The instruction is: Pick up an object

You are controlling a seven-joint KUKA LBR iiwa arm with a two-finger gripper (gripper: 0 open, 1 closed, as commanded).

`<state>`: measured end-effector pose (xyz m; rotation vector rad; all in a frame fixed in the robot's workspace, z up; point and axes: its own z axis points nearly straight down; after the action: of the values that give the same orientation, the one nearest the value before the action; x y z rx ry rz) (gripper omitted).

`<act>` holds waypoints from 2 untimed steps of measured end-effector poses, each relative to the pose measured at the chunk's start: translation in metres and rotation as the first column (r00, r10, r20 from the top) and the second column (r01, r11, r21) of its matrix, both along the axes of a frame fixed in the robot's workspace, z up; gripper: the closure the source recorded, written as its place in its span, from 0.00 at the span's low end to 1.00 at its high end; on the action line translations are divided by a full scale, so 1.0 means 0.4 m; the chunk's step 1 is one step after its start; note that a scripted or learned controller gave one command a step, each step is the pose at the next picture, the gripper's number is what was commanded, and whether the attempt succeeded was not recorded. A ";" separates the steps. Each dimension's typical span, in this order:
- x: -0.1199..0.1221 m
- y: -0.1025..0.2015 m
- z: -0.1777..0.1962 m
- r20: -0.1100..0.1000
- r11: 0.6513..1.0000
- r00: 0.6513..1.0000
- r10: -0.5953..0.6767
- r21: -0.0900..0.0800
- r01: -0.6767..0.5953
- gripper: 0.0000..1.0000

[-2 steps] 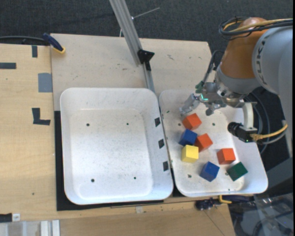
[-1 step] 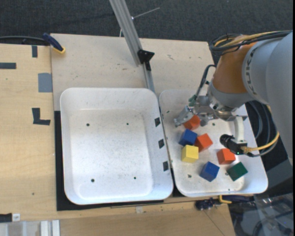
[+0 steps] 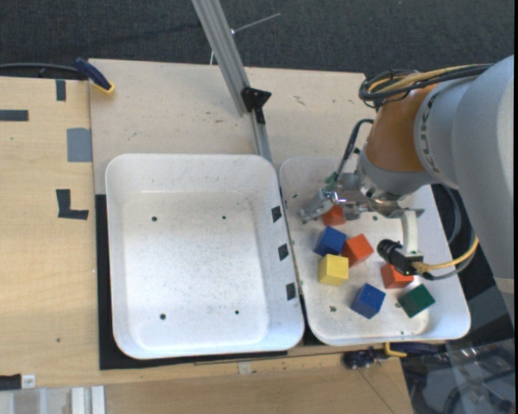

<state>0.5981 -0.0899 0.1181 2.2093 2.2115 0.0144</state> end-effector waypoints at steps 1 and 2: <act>0.000 0.000 0.020 0.000 1.000 1.000 0.001 -0.001 -0.001 1.00; -0.003 -0.009 0.176 -0.013 1.000 1.000 0.000 0.004 0.000 1.00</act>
<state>0.5968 -0.0936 0.1885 2.2180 2.2201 0.0043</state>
